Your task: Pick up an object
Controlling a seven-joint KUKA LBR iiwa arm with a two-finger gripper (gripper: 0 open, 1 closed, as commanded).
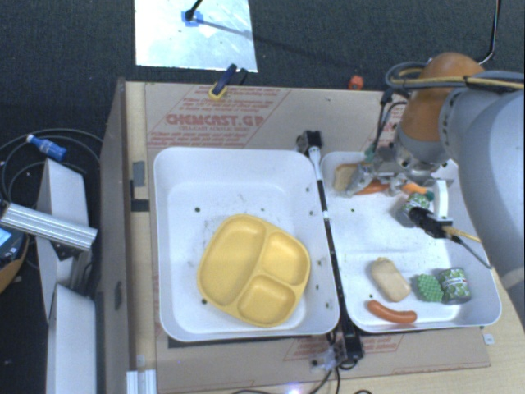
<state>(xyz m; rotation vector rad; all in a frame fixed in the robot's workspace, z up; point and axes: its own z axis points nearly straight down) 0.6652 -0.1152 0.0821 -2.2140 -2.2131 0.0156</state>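
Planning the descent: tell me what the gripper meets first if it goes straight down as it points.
Probably the orange carrot-like piece under the gripper, beside the tan piece; depth is unclear.

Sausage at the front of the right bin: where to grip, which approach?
Grip the sausage at mid-length, coming straight down, fingers closing across its narrow width. It lies flat, long axis roughly along the bin's front wall, with bare floor on its far side.
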